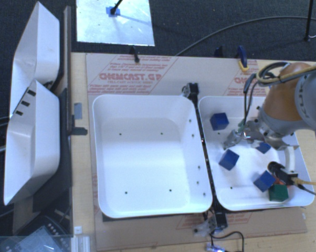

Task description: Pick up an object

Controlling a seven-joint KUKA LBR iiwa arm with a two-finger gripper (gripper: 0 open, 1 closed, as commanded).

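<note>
Over the right bin (299,193), my arm (297,96) reaches in from the right edge, the orange band showing above the wrist. Gripper (241,135) hangs low inside that bin, metal tip pointing toward the divider between the two bins. From this slant I cannot tell whether it is released or clenched, and nothing is plainly caught in it.

Contents of the right bin, noted from top down:
- blue cube (219,121) near the upper left corner, apart from the gripper
- second blue cube (229,159) just below the gripper tip, tilted on an edge
- small blue block (263,148) partly tucked under the wrist
- another blue cube (264,181) lower right, touching or nearly touching a green block (278,193)

Left bin (111,119) sits beside it on the desk (90,140), white floor showing.

My reading: approach step, no pick made yet. Closest candidate looks like the tilted cube under the tip. Next move, as I judge it, calls for lining up over that cube, descending straight, and closing squarely across two flat faces; its tilt could make it slip or roll. Black cable (284,173) near the lower cubes could snag if I go for those instead.
</note>
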